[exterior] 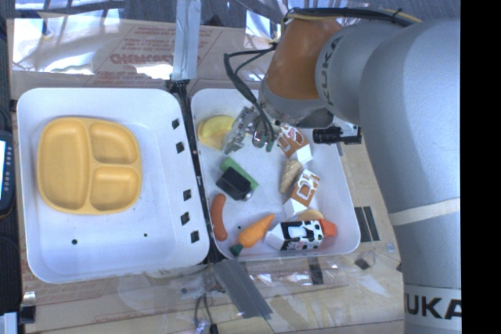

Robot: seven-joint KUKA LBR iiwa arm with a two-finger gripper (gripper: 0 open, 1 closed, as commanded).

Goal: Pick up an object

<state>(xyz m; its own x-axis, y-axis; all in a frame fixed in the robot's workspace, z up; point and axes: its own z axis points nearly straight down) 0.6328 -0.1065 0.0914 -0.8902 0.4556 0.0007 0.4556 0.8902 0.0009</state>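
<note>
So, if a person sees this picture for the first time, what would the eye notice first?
Probably the big grey arm with an orange band, reaching in from the right, its gripper hanging over the right white bin. Next, the yellow divided plastic plate lying alone in the left white bin. The right bin holds a jumble of small toys, an orange carrot among them.

Tray [88, 164] in left bin [47, 258]

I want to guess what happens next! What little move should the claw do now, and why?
Probably dip straight down a little. The claw hovers in the right bin, beside the yellow piece and above the black-and-green block, with nothing seen between its fingers.
</note>
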